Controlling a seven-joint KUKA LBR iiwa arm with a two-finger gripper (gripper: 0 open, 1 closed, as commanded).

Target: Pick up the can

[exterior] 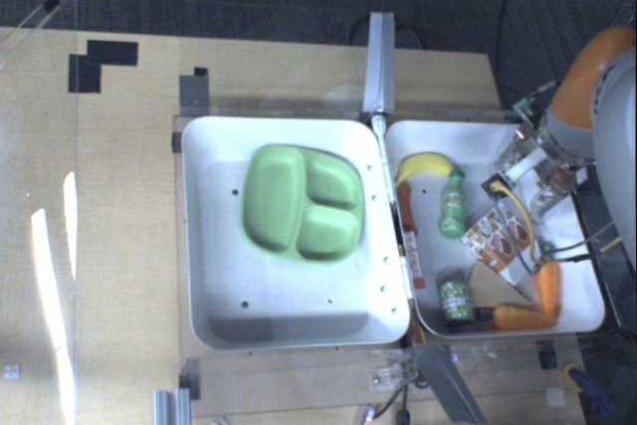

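Pick not started — can untouched.
The small green-labelled metal can (456, 299) stands at 7 o'clock in the right white bin (473, 139); the gripper (528, 164) hovers at 2 o'clock — jaw state cannot be told.

Green tray (302, 202), yellow banana (423, 165), orange carrot (547, 286), green can (455, 299).

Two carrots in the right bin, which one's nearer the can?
The crosswise carrot, lying just right of the can. The other carrot sits farther right, running up the view.
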